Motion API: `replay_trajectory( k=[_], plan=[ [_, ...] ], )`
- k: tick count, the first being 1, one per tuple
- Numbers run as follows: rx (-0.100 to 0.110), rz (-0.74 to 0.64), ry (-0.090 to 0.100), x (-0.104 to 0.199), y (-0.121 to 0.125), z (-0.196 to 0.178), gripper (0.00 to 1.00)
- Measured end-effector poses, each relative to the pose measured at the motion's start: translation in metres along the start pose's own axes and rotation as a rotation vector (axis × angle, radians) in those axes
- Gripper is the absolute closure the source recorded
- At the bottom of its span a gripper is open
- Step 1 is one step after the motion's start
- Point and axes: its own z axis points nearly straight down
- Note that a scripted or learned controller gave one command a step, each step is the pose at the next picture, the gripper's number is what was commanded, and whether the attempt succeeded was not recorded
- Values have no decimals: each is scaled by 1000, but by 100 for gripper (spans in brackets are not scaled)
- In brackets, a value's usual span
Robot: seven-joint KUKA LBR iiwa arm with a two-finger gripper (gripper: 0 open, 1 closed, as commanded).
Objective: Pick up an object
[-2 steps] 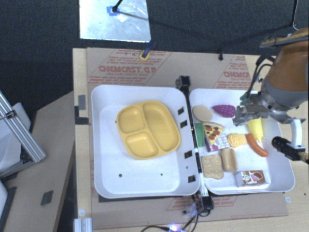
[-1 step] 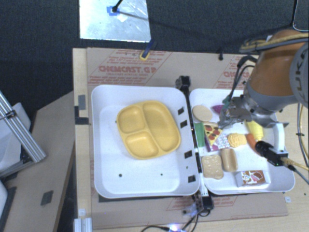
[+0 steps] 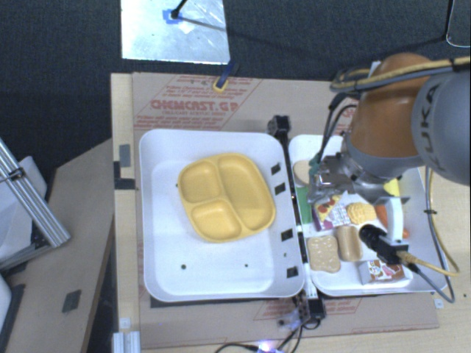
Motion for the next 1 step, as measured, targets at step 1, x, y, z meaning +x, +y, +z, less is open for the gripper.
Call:
replay_trajectory(
  k=[1],
  plan=[
    [0, 2, 0, 41, -10, 12, 100]
  ],
)
